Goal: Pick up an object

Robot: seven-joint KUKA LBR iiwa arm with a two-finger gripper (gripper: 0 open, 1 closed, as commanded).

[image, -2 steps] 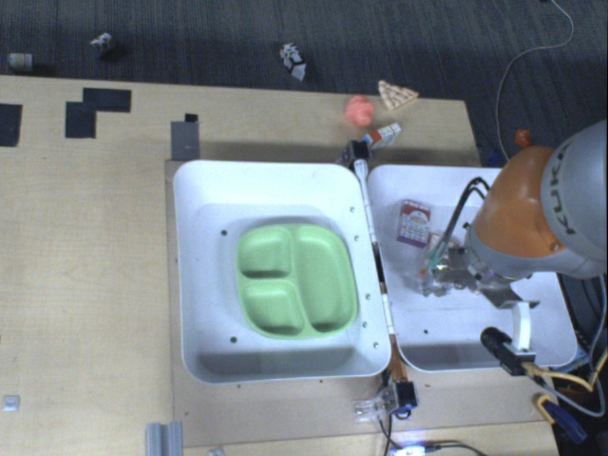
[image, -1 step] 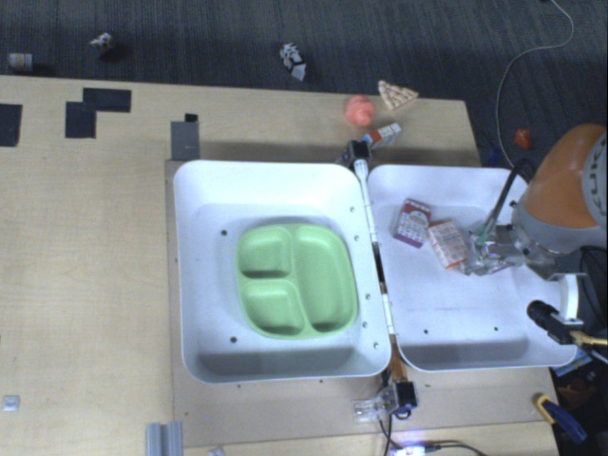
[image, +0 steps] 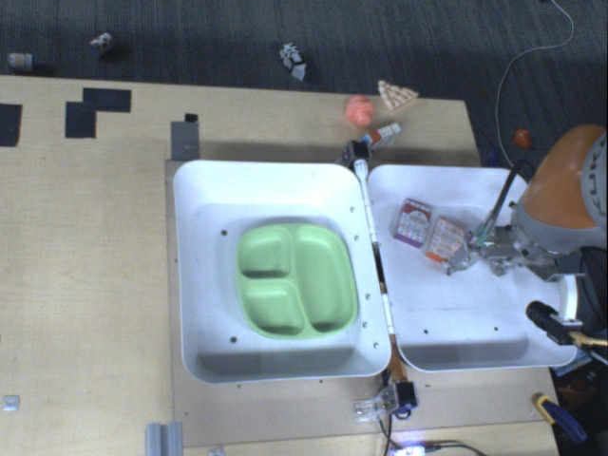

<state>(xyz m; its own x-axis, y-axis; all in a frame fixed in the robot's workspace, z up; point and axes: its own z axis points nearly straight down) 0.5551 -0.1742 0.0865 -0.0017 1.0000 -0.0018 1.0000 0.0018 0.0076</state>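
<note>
In the right bin [image: 456, 335] lie two small flat packets side by side: a purple and white one [image: 412, 222] and an orange and white one [image: 444, 239]. My gripper [image: 463, 257] hangs low over the right bin, its tips just right of the orange packet and close to its edge. Whether it touches the packet I cannot tell. The arm's grey wrist and orange band [image: 570, 193] reach in from the right.
The left bin [image: 204, 255] holds a green sectioned tray [image: 294, 278]. Behind the bins on the bench lie a pink ball [image: 359, 110], a wedge-shaped toy [image: 397, 94] and a small tube [image: 380, 136]. A cable runs along the right bin's far side.
</note>
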